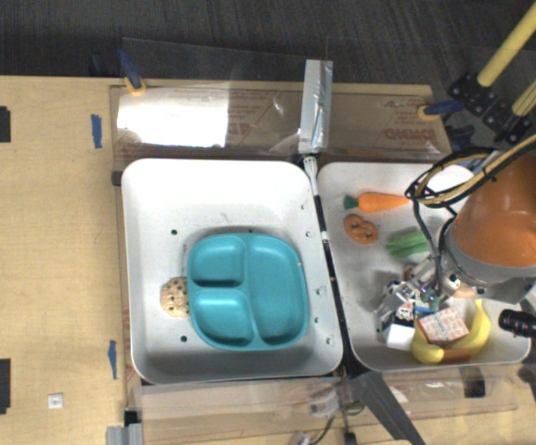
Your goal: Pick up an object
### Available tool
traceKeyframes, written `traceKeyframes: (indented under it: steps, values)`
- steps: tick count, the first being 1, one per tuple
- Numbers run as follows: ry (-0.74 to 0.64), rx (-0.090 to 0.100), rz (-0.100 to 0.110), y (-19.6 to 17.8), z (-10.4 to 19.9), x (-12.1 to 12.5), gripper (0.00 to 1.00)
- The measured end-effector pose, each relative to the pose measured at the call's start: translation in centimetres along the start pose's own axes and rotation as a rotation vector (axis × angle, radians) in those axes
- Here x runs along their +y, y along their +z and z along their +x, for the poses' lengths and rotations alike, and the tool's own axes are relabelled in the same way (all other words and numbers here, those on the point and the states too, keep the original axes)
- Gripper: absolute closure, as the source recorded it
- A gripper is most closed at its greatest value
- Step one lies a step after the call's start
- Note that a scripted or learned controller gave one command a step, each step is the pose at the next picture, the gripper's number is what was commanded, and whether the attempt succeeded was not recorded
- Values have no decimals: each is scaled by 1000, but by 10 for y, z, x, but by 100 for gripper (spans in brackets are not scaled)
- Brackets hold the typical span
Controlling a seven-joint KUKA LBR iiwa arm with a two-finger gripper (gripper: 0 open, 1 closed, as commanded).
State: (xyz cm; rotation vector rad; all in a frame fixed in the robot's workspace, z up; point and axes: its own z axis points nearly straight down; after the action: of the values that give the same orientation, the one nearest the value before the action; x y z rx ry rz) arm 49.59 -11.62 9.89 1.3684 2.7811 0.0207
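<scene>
We see two shallow white bins side by side at the centre of the frame. The left white bin [147, 248] holds a teal plastic plate with three compartments [247, 288], and a round speckled cookie [174, 297] sits touching the plate's left edge.

The right white bin [365, 341] carries the loose objects. An orange toy carrot with a green top [380, 202] lies near its upper edge, with a round orange disc-shaped piece [361, 229] just below it and a green oblong piece [406, 243] to the right of that. In the bin's lower right lie a yellow banana [449, 343] and, on top of it, a small red-and-white patterned packet [443, 324].

The grey arm with its orange band [507, 216] comes in from the right edge, and its two-finger gripper [409, 302] hangs low over the right bin, just left of the banana and the packet. We cannot tell how far the claw is spread, nor whether anything sits in it, as the cables and wrist clutter that spot.
</scene>
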Motion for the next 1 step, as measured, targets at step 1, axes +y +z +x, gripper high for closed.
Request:
traceKeyframes:
  steps: [1]
  values:
    - [1, -5, -5, -11, -2, 2, 100]
